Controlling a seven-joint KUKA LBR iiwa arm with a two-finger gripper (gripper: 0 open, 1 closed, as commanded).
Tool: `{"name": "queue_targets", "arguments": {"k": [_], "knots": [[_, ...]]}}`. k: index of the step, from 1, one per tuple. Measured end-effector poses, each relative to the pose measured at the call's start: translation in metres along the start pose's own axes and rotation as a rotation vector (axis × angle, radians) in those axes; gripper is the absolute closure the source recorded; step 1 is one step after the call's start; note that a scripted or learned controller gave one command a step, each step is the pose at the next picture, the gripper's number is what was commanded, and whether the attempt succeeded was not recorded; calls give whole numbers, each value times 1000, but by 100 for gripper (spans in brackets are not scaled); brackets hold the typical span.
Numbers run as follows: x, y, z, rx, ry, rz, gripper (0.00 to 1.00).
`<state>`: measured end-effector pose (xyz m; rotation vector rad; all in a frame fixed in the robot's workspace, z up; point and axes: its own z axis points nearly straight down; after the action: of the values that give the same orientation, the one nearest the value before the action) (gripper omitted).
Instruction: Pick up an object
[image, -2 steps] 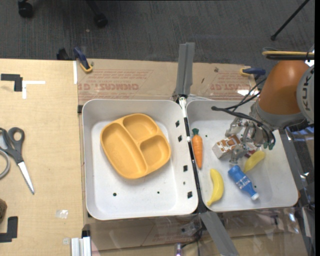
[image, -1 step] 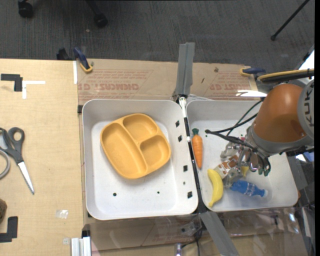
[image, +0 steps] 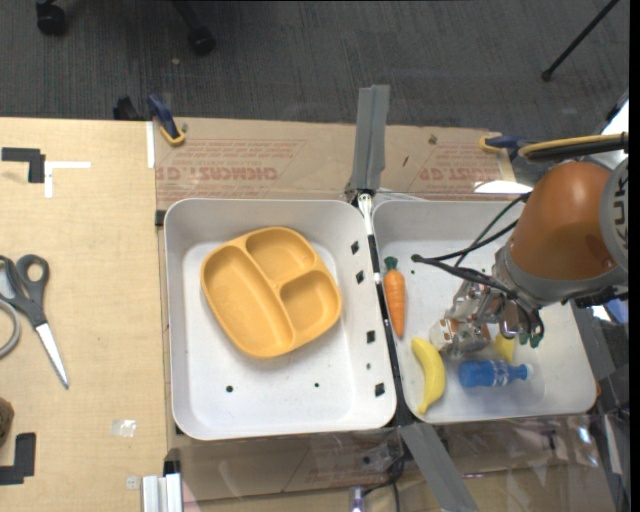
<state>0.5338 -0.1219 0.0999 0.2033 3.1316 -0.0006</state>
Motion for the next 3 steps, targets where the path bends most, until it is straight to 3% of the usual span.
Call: {"name": "queue_targets", "arguments": {"k": [1,2,3], "knots": [[0,0,0,0,0,0,0],[22,-31,9,0,3,-11,0],[21,-31,1,1,2,-14,100]]}}
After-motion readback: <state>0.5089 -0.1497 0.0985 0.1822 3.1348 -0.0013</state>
